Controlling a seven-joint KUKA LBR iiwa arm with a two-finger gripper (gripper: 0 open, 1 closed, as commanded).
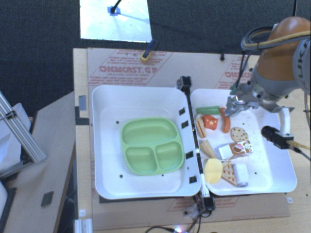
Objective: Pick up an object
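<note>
While the grey arm (284, 57) is reaching in from the right, its hand (232, 106) is hanging low over the far part of the right bin (277, 178), just above the toy food there. Whether its fingers are apart or together I cannot tell, since the metal parts are blurring into one small shape from this angle, and nothing is visibly sitting between them.

Directly beside the hand, a green bean-like piece (208, 110) is lying along the bin's far edge, with a red piece (210, 122) and an orange sausage-like piece (226, 124) just below it. A striped hot-dog piece (200, 128) is lying close to the divider between the bins. Nearer the camera, a round spotted cookie (238, 134), a small printed packet (239, 149), a yellow round piece (213, 171) and a pizza-like wedge (229, 173) are clustering together, some touching.

The left bin (112, 110) is holding a green divided plate (151, 145) with three compartments. Both bins are resting side by side on the bench (126, 67).
</note>
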